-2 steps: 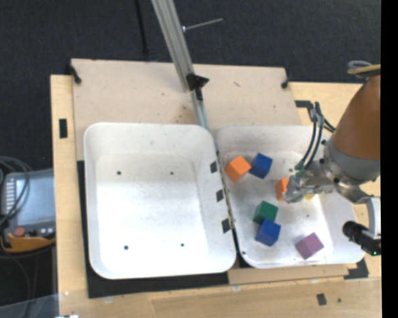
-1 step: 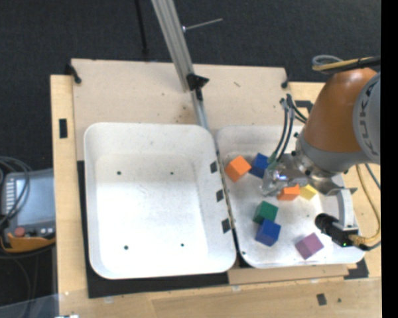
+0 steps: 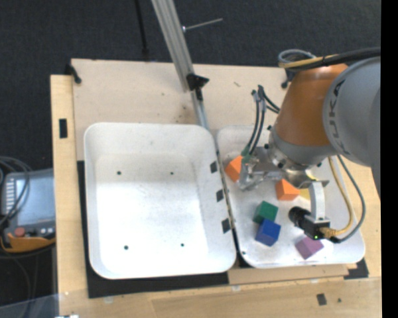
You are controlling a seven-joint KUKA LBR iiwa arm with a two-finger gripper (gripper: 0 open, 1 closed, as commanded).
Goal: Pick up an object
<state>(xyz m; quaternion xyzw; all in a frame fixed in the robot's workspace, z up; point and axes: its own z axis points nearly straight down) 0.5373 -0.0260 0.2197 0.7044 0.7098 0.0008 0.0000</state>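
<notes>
The right bin [image 3: 252,257] holds several small blocks. An orange block [image 3: 233,168] lies near its left wall, a second orange block [image 3: 286,190] sits mid-bin, and a yellow piece [image 3: 305,192] peeks out beside it. A green block [image 3: 266,211] rests just above a blue block [image 3: 268,232], and a purple block [image 3: 309,246] lies at the front right. My gripper [image 3: 251,175] hangs low over the bin's left part, right beside the first orange block. The arm's wrist hides its fingers.
The left bin [image 3: 152,201] lies beside the right one, their walls meeting mid-bench. A slanted metal pole [image 3: 176,38] rises from behind the bins. Cables [image 3: 322,227] trail from the wrist over the right bin. A control pendant [image 3: 26,207] sits off the bench at left.
</notes>
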